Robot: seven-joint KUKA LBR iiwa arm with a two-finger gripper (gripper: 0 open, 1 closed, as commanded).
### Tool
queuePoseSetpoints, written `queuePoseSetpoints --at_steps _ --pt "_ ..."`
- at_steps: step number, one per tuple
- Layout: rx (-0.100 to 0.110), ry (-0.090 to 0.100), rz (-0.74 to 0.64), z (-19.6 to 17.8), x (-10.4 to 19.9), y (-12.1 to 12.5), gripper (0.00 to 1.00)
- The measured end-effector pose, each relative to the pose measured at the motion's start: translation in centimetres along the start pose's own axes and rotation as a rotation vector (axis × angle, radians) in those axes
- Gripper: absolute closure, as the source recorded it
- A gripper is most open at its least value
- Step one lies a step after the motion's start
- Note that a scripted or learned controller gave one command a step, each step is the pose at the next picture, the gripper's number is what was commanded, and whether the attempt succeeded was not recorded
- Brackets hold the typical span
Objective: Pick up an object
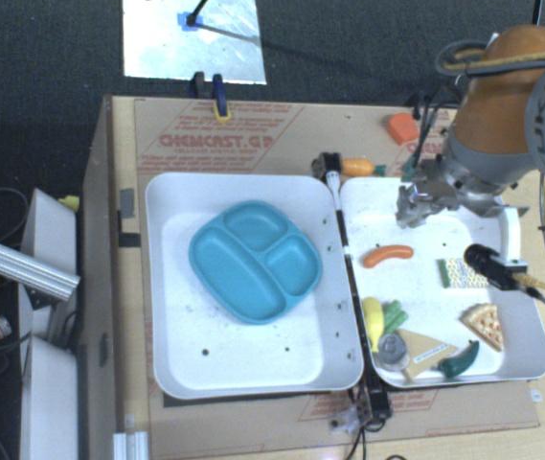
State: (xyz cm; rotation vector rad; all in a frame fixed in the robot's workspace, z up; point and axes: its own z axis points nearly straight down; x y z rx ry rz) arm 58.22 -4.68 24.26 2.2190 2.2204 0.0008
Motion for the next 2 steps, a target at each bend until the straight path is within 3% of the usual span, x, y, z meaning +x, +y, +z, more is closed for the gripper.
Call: queuePoseSetpoints --at_steps 1,2 --pt "0.001 0.003 -0.004 1.7 6.6 1.7 1.0" --pt "0.001 0.003 -0.004 -1.8 12.5 -4.4 1.0"
